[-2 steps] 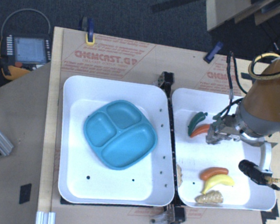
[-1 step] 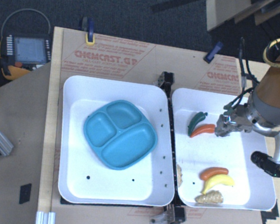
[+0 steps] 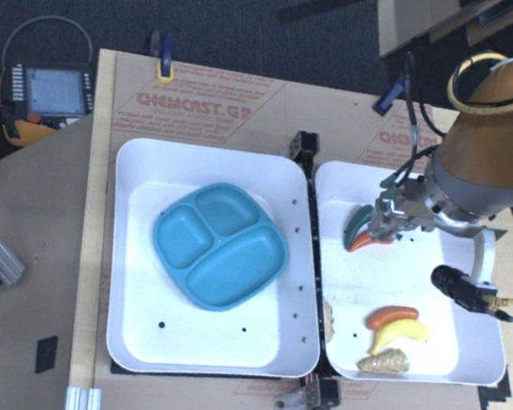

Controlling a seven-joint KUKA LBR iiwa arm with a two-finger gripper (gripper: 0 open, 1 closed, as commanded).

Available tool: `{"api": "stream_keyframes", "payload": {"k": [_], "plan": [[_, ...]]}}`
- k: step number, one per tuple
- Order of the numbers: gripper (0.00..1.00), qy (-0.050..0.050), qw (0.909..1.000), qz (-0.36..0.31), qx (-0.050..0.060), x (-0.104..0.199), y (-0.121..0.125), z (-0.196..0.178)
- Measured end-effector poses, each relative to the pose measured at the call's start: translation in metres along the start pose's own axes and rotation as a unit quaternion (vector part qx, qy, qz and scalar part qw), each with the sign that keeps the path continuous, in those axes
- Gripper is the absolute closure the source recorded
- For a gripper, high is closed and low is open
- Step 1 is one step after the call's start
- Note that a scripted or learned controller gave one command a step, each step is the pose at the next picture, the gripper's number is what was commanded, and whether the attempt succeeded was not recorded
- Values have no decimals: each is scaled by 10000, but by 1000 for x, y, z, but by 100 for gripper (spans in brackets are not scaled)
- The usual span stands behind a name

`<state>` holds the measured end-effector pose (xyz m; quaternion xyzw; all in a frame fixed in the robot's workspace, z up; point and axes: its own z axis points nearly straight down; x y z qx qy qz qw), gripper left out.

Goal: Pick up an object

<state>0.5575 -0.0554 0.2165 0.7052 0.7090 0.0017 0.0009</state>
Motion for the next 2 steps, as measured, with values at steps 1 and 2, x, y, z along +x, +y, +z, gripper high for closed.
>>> {"api": "stream_keyframes", "payload": {"k": [1,2], "plan": [[100,3,10000,-3,13,54,7,8],[100,6,10000,-7,1,108,21,-6]]}}
